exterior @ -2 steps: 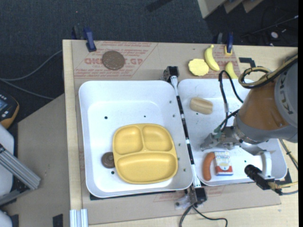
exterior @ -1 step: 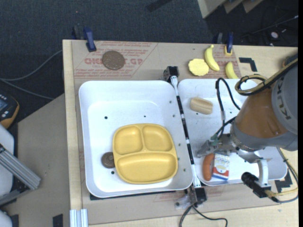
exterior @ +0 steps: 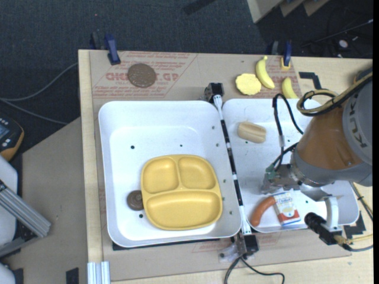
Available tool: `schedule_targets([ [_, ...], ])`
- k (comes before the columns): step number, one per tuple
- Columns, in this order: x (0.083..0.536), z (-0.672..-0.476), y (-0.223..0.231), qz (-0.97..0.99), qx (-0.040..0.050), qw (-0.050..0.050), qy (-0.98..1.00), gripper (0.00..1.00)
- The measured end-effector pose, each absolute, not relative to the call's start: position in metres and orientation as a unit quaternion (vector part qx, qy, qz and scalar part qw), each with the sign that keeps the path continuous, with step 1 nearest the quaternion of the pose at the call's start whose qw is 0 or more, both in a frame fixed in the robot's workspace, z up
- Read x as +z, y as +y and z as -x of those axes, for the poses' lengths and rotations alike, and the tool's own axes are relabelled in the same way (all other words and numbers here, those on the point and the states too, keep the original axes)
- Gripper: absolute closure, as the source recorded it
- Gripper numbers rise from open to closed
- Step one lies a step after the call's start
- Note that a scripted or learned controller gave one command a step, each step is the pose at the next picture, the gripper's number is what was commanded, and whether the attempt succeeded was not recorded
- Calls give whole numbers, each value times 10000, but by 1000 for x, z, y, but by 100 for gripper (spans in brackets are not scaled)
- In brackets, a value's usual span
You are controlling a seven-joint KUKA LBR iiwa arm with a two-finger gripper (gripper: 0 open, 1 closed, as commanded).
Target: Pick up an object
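Hot dog (exterior: 262, 210): lying in the right bin (exterior: 260, 152), just below and left of the claw (exterior: 276, 185). Small carton (exterior: 286, 210): sitting just below the claw. Bread roll (exterior: 252, 132): resting above it. Yellow tray (exterior: 180, 191): sitting left, in the left bin (exterior: 118, 158). Claw's grip: cannot tell.

We see even, bright overhead light, soft shadows, mild glare on the white bins (exterior: 112, 123), slight overall softness.
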State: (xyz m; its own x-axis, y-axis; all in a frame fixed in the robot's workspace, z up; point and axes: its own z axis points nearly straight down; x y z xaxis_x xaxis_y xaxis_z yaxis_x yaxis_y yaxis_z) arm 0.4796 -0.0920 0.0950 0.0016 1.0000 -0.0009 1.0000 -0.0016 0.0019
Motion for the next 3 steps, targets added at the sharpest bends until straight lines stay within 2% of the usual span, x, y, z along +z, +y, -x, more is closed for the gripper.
schedule_targets([
  [1, 94, -479, -92, -7077, 2, 4, 7065, 0],
  [2, 85, -539, -152, -7079, 1, 38, 7063, 0],
  [3, 101, -561, -91, -7047, 16, 13, 7095, 0],
])
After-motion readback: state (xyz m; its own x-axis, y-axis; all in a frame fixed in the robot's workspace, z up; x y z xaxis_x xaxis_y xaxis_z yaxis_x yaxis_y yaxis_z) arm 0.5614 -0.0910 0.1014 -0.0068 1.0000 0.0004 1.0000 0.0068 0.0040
